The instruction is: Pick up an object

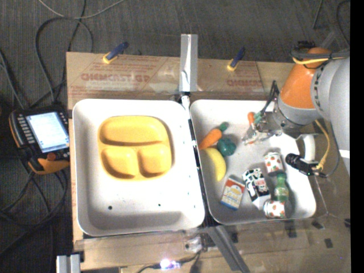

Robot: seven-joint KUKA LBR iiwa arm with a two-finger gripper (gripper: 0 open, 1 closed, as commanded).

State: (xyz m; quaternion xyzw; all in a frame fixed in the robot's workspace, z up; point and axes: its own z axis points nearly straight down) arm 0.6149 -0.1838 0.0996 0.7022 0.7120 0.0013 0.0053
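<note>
Left white bin carries a yellow sectioned tray, lying flat toward the bin's far half. Cardboard sheet lines the table behind both bins, held by two blue-and-yellow clamps on its far edge. Left of my table, a handheld pendant with lit screen sits on the dark carpet; black cables loop across it.

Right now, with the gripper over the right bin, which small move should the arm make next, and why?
Probably a short move toward the view's lower left, to bring the gripper over the teal ball before descending. The gripper hangs over bare floor of the right bin, and I see nothing between its fingers. The ball, the carrot and the banana lie close on that side.
</note>
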